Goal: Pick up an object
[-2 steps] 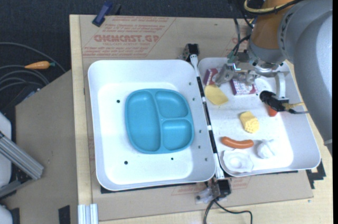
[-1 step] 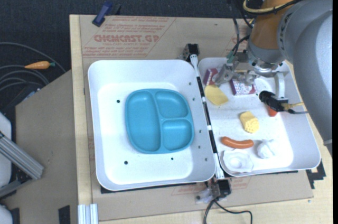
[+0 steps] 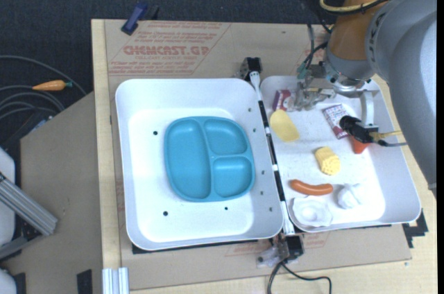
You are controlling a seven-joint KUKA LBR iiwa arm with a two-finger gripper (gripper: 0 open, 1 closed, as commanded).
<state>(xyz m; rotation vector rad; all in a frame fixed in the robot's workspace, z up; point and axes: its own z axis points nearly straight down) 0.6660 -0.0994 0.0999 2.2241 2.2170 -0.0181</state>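
We see the gripper (image 3: 305, 97) low at the right bin's (image 3: 399, 195) far-left corner | grip state: we cannot tell | nearest pick: yellow lemon-like piece (image 3: 283, 125), just near-left of it, long axis slanting near-right | corn cob (image 3: 327, 161) lies nearer.

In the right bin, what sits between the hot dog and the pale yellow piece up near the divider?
The corn cob lies roughly between the hot dog and the pale yellow piece, offset a little to the right in the camera view; white bin floor surrounds it.
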